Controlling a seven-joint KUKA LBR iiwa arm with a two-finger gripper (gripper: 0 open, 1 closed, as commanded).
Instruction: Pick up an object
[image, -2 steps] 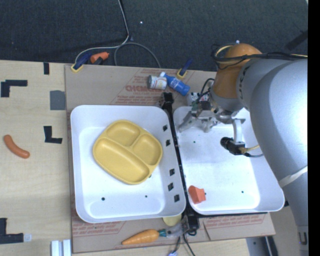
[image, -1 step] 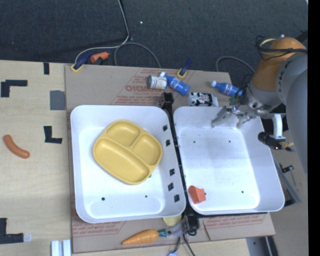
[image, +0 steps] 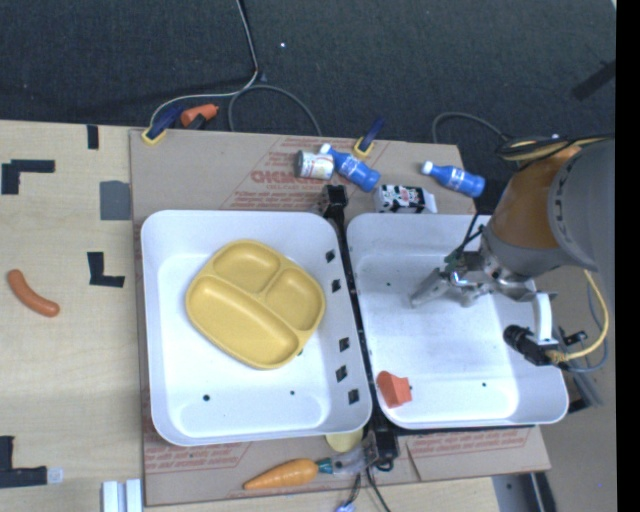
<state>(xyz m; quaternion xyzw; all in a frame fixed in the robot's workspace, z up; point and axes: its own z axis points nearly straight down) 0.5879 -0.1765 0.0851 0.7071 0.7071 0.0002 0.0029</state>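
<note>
One orange block (image: 393, 389) lies at the near-left edge of the right bin (image: 440, 345), well apart from the gripper (image: 432, 290), whose jaws look spread and hold nothing. So close to the wall, a grab could slip or knock it. The left bin (image: 165, 300) holds one yellow tray (image: 256, 302). Outside: two bottles (image: 456, 179), one carrot (image: 282, 474).
</note>
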